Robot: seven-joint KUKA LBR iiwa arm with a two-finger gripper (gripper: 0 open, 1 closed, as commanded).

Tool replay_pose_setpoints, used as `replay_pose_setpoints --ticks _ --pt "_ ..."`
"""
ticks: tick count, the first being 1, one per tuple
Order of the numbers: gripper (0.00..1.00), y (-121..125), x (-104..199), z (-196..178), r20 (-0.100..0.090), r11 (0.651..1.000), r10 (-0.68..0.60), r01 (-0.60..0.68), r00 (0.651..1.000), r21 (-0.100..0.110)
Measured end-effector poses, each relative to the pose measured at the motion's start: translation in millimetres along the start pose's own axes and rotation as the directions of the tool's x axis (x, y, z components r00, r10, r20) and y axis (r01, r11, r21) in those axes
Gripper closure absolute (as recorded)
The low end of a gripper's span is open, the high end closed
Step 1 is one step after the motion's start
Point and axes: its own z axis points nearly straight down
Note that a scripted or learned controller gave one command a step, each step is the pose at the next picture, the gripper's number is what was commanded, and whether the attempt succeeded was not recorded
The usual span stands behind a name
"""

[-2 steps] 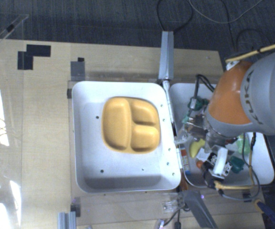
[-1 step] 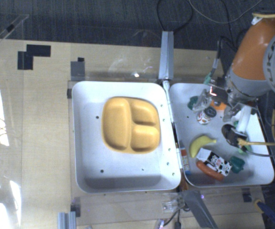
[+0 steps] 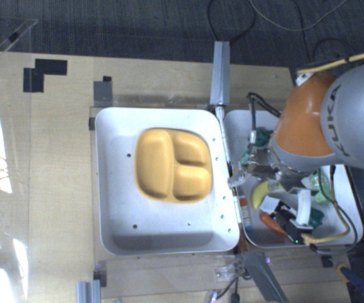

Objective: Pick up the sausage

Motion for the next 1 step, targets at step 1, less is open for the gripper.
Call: replay_pose_setpoints --ticks 1 --pt "0.00 0.0 -0.1 0.0 0.000 1.000 0.000 0.000 1.000 0.000"
